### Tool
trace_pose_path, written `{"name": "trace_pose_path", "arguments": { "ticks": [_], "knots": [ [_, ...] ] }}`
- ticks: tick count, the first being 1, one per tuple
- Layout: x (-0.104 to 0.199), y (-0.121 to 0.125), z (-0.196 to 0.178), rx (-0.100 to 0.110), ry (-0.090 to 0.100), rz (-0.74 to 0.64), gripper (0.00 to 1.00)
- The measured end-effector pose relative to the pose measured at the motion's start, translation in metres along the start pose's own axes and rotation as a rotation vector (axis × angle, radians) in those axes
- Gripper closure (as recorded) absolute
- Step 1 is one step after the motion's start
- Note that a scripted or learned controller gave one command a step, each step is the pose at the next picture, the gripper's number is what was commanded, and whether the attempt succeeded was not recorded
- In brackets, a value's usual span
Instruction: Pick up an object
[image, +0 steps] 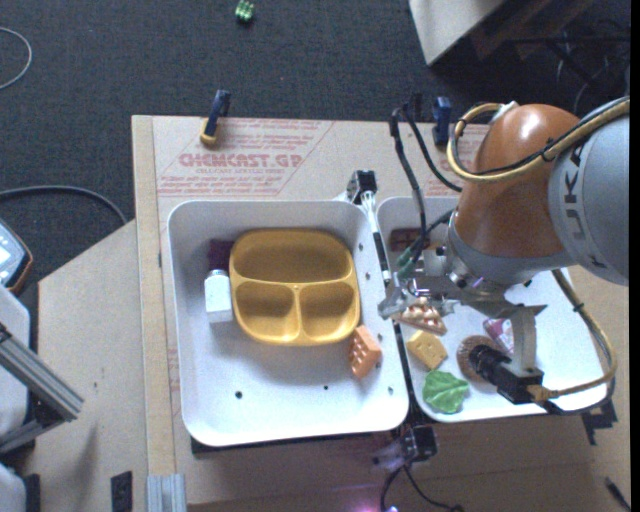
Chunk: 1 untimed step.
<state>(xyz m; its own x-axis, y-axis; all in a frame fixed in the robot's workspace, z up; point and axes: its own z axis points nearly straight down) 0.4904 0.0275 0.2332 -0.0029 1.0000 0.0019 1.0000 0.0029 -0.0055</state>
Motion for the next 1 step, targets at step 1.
{"name": "trace_pose_path", "arguments": {
  "ticks": [1],
  "knots": [
    [0.0017, 0.0001, -0.0009, -0.003, -0.001, 0.002, 1.0]
  ]
}}
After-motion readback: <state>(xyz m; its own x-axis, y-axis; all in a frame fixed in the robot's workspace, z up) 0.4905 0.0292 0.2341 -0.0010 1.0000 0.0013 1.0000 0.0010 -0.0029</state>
